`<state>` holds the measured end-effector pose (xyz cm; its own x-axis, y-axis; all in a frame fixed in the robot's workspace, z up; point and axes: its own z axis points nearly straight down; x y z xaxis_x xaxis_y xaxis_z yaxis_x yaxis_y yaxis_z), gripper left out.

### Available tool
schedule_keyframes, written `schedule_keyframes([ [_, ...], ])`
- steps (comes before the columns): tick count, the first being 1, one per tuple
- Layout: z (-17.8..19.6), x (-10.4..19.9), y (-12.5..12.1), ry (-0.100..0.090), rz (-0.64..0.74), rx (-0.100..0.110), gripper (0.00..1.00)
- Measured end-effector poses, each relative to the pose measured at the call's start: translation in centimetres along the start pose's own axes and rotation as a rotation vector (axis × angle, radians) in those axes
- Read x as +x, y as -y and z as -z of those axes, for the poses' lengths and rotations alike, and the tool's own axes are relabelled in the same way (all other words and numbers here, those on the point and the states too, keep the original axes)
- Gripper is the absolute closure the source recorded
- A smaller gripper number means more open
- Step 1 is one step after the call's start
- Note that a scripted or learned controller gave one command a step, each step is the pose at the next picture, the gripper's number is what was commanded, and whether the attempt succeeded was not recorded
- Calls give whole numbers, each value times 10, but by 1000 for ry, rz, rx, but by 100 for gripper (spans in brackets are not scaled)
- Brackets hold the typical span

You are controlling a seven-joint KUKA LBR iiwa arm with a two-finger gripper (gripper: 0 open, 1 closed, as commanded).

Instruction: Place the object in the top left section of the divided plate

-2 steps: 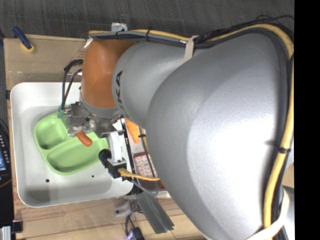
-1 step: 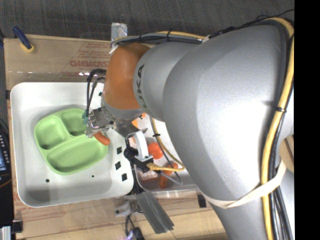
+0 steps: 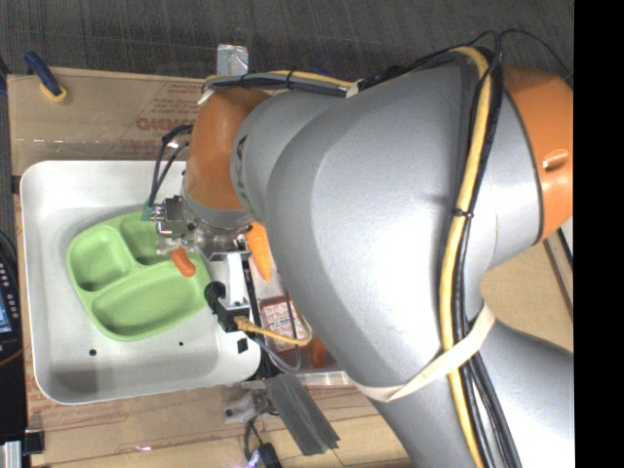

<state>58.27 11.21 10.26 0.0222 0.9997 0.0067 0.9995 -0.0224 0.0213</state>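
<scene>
A green divided plate (image 3: 136,305) lies in the left white bin (image 3: 58,359). It has two small sections at the top and one large section below. My gripper (image 3: 178,230) hangs over the plate's right small section, close to the plate's right rim. A small orange object (image 3: 182,262) shows right under the gripper, at the ridge between the right small section and the large one. Whether it is held or resting on the plate is unclear. The grey arm (image 3: 390,213) hides most of the right bin.
A second orange piece (image 3: 260,252) and a labelled packet (image 3: 278,318) peek out from under the arm by the bins' shared wall. Brown cardboard (image 3: 107,105) lies behind the bins, with a blue clip (image 3: 46,76) at its far left corner.
</scene>
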Motion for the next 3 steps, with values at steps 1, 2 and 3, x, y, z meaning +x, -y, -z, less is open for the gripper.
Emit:
schedule_keyframes([
  [1,1,0,16,2,28,-10,100],
  [2,9,0,83,5,107,17,100],
  [3,18,1,83,6,113,20,100],
])
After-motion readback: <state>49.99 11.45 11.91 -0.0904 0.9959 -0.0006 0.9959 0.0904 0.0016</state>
